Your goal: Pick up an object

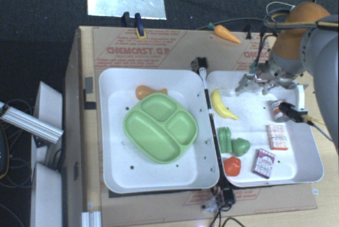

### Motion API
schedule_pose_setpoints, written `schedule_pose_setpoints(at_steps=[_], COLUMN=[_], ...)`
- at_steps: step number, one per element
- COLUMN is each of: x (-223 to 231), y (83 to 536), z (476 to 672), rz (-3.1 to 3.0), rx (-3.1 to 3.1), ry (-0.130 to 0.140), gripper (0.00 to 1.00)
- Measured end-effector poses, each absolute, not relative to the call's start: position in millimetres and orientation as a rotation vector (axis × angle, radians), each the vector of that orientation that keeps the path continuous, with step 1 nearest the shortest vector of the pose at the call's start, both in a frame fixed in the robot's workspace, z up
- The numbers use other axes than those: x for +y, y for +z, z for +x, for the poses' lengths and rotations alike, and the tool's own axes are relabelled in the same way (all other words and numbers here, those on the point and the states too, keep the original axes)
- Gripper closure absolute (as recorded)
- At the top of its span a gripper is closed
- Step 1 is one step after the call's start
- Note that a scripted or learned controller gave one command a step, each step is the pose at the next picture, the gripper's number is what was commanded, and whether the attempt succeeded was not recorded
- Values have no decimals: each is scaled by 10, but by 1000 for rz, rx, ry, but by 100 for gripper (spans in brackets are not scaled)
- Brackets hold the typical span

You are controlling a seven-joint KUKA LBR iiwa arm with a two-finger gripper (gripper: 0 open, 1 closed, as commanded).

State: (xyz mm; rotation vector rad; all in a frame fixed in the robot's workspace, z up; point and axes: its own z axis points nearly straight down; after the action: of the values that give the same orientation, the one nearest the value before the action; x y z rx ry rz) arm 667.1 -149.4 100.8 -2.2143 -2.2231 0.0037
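Grey arm (312,48) w/ orange band reaches in from right, over back of right bin (310,160). Left bin (114,115) holds green divided plate (160,126), tilted, w/ an orange item (148,91) just behind it. Gripper (253,83) sits low at right bin's back edge (fingers spread apart, nothing btwn them). Right bin: banana (223,106) near divider, green veg (231,143), red pepper (232,166), two small boxes (277,137) (264,162). Carrot (227,34) lies on bench behind the bins.

Cardboard-topped bench (159,48), two white bins (114,115) side by side, toy carrot (226,33) near its back edge
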Motion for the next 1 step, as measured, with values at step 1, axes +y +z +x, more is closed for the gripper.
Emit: schedule_pose_setpoints(at_steps=[1], x=[-2058], y=[854], z=[6689], rz=[-2217], rx=[-2223], ry=[-1], gripper=[0])
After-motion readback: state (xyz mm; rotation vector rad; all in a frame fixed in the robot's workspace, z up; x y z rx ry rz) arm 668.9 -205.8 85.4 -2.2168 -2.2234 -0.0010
